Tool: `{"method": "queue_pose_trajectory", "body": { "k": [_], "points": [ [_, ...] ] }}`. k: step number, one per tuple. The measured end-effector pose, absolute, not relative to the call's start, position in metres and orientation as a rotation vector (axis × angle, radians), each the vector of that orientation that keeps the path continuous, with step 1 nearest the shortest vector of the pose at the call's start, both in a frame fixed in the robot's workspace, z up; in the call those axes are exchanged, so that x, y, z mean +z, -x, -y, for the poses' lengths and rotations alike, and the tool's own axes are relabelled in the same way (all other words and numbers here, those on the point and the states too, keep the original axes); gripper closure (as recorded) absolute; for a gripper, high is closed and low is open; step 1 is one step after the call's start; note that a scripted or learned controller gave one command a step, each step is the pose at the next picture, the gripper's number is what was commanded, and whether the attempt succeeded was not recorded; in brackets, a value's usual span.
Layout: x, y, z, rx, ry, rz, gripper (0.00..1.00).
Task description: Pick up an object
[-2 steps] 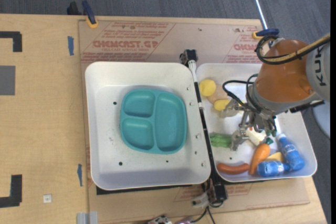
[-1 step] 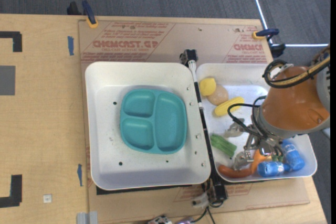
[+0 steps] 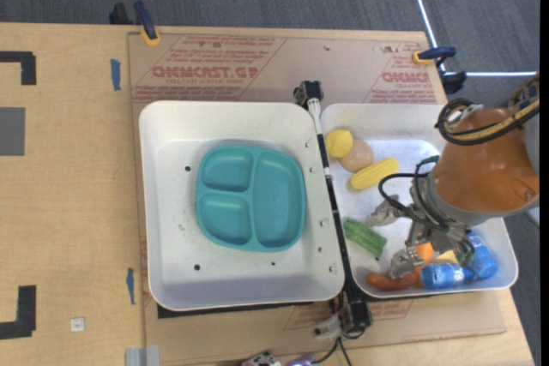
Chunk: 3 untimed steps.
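Observation:
My gripper [image 3: 414, 251] is low in the right bin [image 3: 429, 120], near its front, under the arm's orange band [image 3: 480, 171]. A small orange piece [image 3: 422, 252] lies right at the gripper's tip, and whether it is held is unclear. Just in front lie an orange carrot [image 3: 388, 279] and a blue can [image 3: 442, 274], with a second blue item [image 3: 483, 263] to the right. A green vegetable [image 3: 364, 236] lies left of the gripper. Further back are a yellow corn cob [image 3: 374, 174], a pale peach-coloured item [image 3: 359, 156] and a yellow lemon [image 3: 339, 141].
The left bin [image 3: 163, 184] holds a teal divided plate [image 3: 252, 195] in its middle. A black and white clamp [image 3: 310, 95] sits at the back where the two bins meet. Cables [image 3: 396, 189] loop from the wrist over the right bin.

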<state>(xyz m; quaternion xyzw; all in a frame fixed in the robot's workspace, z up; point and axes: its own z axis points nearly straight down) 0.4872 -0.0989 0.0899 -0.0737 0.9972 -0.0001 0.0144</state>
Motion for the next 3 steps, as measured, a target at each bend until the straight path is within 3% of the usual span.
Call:
{"method": "queue_pose_trajectory", "body": {
  "k": [2, 3],
  "points": [
    [0.0878, -0.4905, 0.1032, -0.005, -0.06, -3.125, 0.0],
    [0.0867, -0.4814, 0.1073, 0.001, -0.782, -3.036, 0.0]
  ]
}}
